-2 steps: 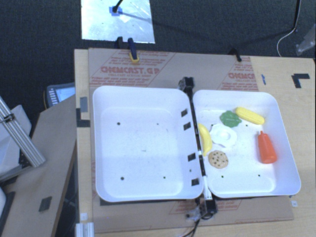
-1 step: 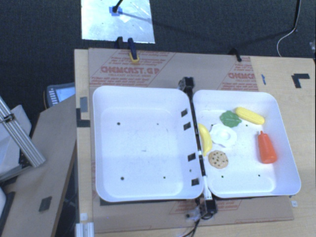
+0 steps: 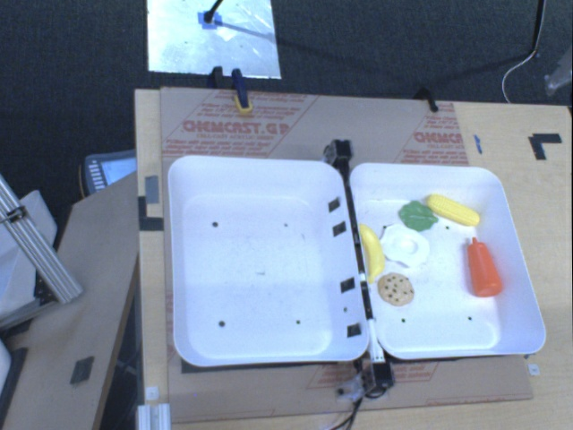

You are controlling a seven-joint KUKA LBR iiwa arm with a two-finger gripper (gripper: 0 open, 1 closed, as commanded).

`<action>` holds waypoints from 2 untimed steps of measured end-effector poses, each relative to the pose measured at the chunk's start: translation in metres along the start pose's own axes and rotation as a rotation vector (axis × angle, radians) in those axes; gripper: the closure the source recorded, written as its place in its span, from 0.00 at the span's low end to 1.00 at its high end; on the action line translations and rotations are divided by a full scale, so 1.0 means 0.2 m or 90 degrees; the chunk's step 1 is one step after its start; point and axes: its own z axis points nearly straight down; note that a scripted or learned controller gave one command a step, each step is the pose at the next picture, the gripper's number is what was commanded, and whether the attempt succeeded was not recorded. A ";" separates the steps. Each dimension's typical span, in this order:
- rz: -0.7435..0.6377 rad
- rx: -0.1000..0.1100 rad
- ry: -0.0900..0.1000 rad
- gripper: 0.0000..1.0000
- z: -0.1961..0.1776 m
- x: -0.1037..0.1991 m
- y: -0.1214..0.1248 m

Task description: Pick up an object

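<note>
Noting cookie (image 3: 395,288) lying lower centre in right bin (image 3: 530,328), below egg (image 3: 405,245), banana (image 3: 372,251), leaf (image 3: 416,214), corn (image 3: 452,210), near orange bottle (image 3: 483,268); failing to tell gripper state.

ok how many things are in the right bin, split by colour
yellow: 2, the corn cob and the banana
green: 1, the leafy piece
white: 1, the fried egg
orange: 1, the bottle
tan: 1, the cookie
total: 6, all in the right bin
</note>
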 end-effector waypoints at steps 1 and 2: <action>-0.003 -0.002 -0.002 1.00 -0.06 0.00 0.00; -0.003 -0.002 -0.002 0.00 -0.06 0.00 0.00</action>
